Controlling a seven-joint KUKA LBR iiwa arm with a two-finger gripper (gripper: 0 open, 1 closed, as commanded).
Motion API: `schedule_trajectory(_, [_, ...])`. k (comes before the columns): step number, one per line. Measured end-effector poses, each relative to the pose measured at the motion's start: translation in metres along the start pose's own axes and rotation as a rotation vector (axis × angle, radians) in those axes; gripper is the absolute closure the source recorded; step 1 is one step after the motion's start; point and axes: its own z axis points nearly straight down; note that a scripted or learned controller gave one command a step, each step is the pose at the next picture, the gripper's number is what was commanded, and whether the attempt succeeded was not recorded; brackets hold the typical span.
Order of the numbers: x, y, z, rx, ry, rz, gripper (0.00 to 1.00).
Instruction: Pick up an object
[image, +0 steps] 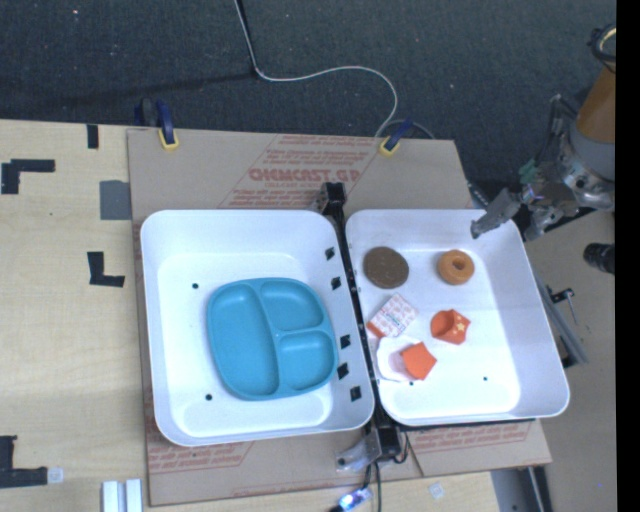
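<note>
Five small objects lying untouched in right bin (520, 385): brown disc (385, 267), orange ring (456, 267), red piece (450, 327), orange block (418, 361), wrapped packet (392, 317). Gripper (500, 215) above bin's far right corner, apparently spread, holding nothing. Nothing picked yet; descent, grasp and lift all remaining.

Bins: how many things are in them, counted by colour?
Blue: 1, the tray in the left bin.
Brown: 1, the disc.
Orange: 3, the ring and two blocks.
White and red: 1, the packet.
Total: 6.
</note>
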Motion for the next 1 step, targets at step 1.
schedule_trajectory(1, [0.0006,0.0022,-0.0075,-0.012,-0.003,-0.004,0.0])
